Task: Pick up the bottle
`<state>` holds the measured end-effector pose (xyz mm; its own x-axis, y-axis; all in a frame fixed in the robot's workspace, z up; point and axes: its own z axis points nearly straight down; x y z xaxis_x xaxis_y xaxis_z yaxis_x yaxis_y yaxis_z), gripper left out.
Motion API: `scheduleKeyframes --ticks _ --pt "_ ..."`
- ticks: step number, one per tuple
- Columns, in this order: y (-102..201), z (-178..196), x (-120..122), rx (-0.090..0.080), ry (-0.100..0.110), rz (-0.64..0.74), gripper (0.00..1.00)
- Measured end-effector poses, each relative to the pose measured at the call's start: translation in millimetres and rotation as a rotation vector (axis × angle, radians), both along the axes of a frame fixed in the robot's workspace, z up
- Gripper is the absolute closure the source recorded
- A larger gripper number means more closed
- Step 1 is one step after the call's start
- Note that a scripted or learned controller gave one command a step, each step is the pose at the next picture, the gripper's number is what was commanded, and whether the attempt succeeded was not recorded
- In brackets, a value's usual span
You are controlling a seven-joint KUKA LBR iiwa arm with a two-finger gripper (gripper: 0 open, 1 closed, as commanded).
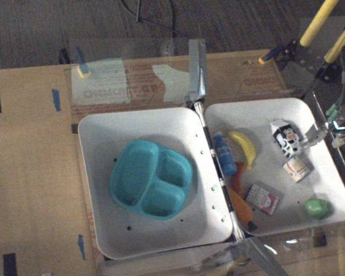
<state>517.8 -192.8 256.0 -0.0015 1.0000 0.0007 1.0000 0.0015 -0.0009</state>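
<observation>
Gripper (318, 133): small, pale silver-grey metal, glossy highlights, slim angular parts. 1 thin dark cable (343, 95) curving above it. 1 small green-tinted fitting (333, 111) beside cable. Finer detail (screws, markings) too blurred to tell.

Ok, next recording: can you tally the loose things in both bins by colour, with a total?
Teal: 1, the divided plate, left bin
Blue: 1, the bottle
Yellow: 1, the banana
Orange: 1, the carrot-like piece
Green: 1, the round fruit
Pink: 1, the small packet
White, printed: 2, the cow-patterned carton and the small cup
Total: 8
</observation>
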Motion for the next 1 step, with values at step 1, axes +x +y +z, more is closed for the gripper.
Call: scheduleKeyframes --ticks 1 --pt "-23.5 -151.0 -22.0 0.012 0.008 -0.145 0.0"
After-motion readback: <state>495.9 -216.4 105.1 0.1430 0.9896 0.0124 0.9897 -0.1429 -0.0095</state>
